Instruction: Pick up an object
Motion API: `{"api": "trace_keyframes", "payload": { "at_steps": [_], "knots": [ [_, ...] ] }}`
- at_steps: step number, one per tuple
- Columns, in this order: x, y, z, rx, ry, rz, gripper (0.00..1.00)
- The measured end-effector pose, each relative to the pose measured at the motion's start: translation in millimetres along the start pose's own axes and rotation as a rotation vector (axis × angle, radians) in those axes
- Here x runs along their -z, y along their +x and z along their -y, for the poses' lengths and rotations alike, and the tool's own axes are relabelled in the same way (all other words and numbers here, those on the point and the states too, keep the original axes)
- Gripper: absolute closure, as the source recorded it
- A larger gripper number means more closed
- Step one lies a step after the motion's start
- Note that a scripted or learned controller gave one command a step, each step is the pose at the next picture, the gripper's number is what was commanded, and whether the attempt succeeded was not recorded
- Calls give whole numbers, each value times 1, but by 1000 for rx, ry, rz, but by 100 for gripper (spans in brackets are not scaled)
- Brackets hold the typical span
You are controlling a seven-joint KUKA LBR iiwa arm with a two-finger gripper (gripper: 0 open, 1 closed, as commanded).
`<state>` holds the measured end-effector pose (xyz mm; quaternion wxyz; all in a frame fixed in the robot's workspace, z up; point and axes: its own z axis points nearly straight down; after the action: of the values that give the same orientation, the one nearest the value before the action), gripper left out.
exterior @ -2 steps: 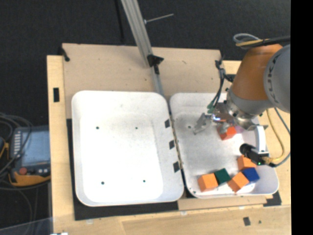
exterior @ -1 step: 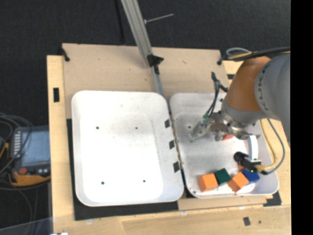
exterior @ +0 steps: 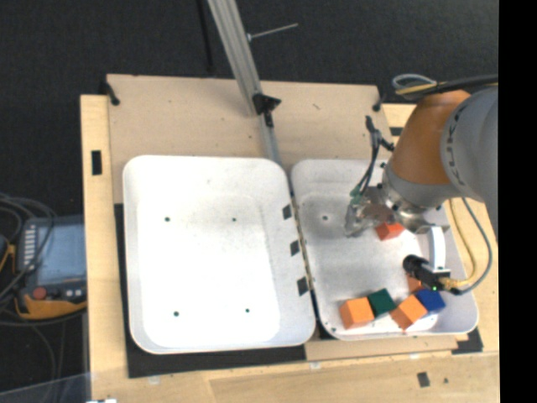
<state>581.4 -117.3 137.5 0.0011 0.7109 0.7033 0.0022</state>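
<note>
Over the right bin (exterior: 336,183), gripper (exterior: 362,218) grip state unclear, near smooth orange, green, blue cubes (exterior: 391,306)

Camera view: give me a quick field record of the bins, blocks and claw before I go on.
arm: reaches in from the right, over the right bin
claw: low in the right bin, upper middle
red block: just right of the claw
near-edge cluster: orange block, green block, second orange block, blue block
left bin: white, beside the right bin
grip: cannot tell
</note>
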Motion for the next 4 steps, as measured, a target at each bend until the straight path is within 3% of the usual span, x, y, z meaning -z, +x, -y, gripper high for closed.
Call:
{"api": "trace_keyframes", "payload": {
  "at_steps": [1,2,4],
  "knots": [
    [63,-3,-7,14,-3,3,100],
    [65,-3,-7,16,3,1,100],
    [80,102,-31,19,1,-1,100]
  ]
}}
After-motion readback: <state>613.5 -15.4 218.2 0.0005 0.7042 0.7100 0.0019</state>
